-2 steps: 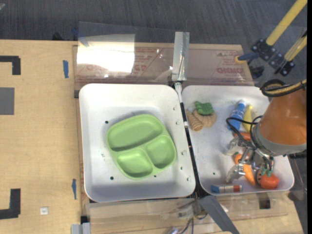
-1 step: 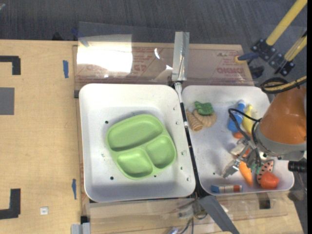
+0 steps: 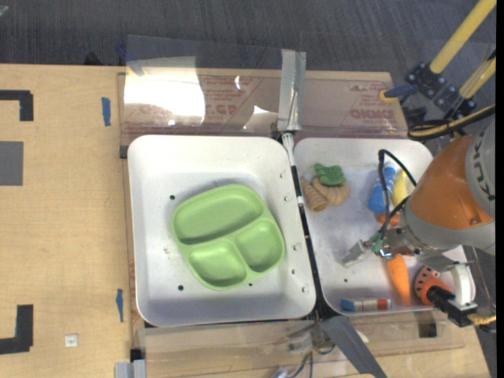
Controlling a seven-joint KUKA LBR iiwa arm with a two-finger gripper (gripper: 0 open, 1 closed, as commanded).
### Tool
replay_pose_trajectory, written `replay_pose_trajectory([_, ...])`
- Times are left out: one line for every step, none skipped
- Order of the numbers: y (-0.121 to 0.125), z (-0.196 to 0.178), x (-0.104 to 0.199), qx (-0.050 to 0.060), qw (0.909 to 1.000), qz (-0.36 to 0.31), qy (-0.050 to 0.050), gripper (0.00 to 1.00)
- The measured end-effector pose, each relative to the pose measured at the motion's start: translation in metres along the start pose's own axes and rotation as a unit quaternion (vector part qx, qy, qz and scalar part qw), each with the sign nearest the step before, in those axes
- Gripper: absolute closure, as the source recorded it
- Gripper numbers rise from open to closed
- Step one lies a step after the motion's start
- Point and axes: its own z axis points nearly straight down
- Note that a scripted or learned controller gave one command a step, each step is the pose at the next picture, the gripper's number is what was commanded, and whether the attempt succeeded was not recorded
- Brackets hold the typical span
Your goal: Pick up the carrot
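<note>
Readable text is confined to the clear plastic sheet taped to the brown cardboard panel behind the two white bins. Reddish printed lettering stands on it in two places: one block at the left beneath a bright glare patch, and one block at the right near the panel's upper corner. Both blocks are too small and blurred for single letters to be made out, and their orientation cannot be told. The long thin marker-like stick lying at the near wall of the right-hand bin bears coloured bands, but no legible label.
</note>
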Motion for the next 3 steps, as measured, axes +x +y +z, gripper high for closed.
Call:
replay_pose_trajectory([0.002, -0.011, -0.001, -0.003, 1.0000, -0.001, -0.002, 1.00])
replay_pose_trajectory([0.019, -0.096, 0.147, 0.007, 0.9973, 0.073, 0.005, 1.00])
replay_pose_trajectory([0.020, -0.105, 0.144, 0.007, 0.9972, 0.075, 0.003, 1.00])
